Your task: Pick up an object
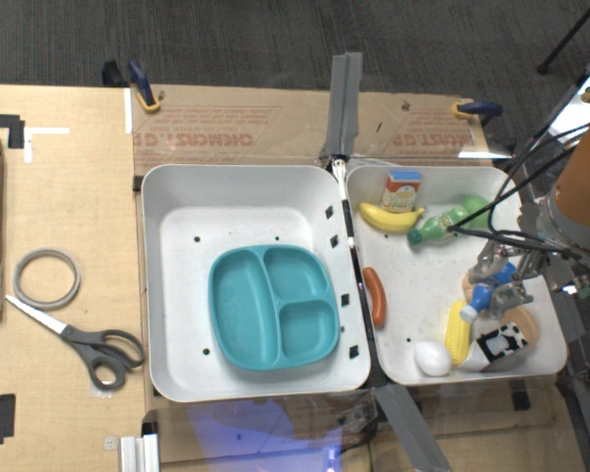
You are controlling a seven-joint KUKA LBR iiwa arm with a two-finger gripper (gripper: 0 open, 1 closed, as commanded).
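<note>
My gripper (499,281) hangs low over the right side of the right bin (405,315), its metal fingers pointing down among a cluster of toys. Right beside its tips lies a small blue piece (481,297), and I cannot tell whether they touch it. Just below are a short yellow item (458,330), a black-and-white toy (501,342) and a white egg (433,359). Farther back in the bin lie a banana (387,216), a green bottle (448,220) and a small carton (402,191). A red sausage (376,295) lies near the bin's left wall.
The left bin (177,264) holds a teal divided plate (274,306). Scissors (88,342) and a tape roll (46,276) lie on the bench to the left. Black cables (501,205) run from the arm across the right bin's back corner.
</note>
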